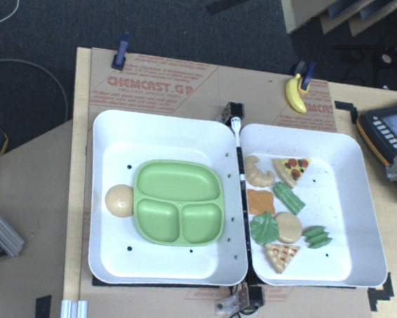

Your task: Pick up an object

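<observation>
Two white bins are set side by side on the bench. In the left bin (107, 152) a green divided plate (178, 202) is laid flat near the middle, and a round beige ball (119, 200) is rested against the plate's left edge. In the right bin (363, 207) the small toy foods are gathered toward its left half: a pale curled pastry (258, 172) and a pizza slice (291, 169) at the far end, an orange-brown square (260, 201) and a green pod (289, 197) just below them, then a green leaf (264, 227) touched by a beige disc (288, 227), with a small green piece (316, 236) just beside the disc and a tan wedge (281, 256) nearest the front wall. A yellow banana (296, 94) is laid on the bench beyond the right bin, beside a blue clamp (307, 73). Whether the gripper is released or clenched cannot be told, so no object can be placed relative to it, and none is seen lifted from the bins.
</observation>
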`<move>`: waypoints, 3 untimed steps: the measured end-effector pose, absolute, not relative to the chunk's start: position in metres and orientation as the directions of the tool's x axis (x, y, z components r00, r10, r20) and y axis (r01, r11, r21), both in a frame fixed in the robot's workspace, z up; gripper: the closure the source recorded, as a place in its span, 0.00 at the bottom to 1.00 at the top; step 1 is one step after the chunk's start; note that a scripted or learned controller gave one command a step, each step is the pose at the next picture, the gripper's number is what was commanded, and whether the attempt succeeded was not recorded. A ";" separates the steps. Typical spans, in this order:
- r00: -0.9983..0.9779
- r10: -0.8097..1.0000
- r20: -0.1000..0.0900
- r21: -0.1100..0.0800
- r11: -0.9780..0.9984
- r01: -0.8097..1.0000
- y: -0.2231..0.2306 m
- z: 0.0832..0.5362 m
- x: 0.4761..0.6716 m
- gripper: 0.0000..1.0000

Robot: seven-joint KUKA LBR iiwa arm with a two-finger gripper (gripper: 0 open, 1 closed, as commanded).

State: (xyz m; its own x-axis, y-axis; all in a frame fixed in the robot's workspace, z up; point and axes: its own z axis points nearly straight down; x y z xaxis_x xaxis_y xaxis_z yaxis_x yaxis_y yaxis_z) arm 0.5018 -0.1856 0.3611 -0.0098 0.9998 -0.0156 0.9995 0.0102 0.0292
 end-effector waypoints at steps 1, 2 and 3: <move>0.000 1.000 0.004 -0.013 0.000 1.000 -0.190 0.214 0.528 1.00; 0.000 1.000 -0.002 0.004 0.000 1.000 -0.192 0.234 0.530 1.00; 0.000 1.000 -0.004 0.006 0.000 1.000 -0.192 0.244 0.530 1.00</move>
